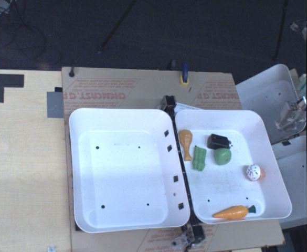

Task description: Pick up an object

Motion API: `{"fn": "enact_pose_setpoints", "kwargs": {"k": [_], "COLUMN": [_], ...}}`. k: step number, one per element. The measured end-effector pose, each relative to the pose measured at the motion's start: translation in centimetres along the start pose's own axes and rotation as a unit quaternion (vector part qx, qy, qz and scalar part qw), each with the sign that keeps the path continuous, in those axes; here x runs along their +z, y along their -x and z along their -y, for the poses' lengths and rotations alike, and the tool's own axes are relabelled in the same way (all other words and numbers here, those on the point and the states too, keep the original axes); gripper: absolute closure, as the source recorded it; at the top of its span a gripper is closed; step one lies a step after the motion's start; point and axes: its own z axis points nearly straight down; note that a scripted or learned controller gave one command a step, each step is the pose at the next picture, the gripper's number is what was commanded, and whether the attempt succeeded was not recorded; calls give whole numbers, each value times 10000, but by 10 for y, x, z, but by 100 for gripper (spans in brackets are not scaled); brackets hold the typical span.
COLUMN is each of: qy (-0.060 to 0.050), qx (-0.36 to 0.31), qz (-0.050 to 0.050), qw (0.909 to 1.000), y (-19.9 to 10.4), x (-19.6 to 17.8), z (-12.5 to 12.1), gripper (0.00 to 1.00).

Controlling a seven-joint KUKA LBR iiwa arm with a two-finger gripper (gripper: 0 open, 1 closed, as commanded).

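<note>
Cardboard-topped bench is lying quiet, my pincer is hanging right, open or closed I cannot tell, and I'm fearing the green ball, touching the black block, rolling away

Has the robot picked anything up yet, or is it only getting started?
Nothing looks done yet. The carrot, chicken leg, green ball, green block, black piece and spotted white ball all lie in the right bin. The whole pick remains.
</note>
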Motion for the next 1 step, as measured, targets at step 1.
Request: {"fn": "enact_pose_setpoints", "kwargs": {"k": [1], "qy": [-88], "qx": [26], "qz": [-27], "qw": [10000], "y": [-31], "x": [284], "z": [4], "gripper": [100]}}
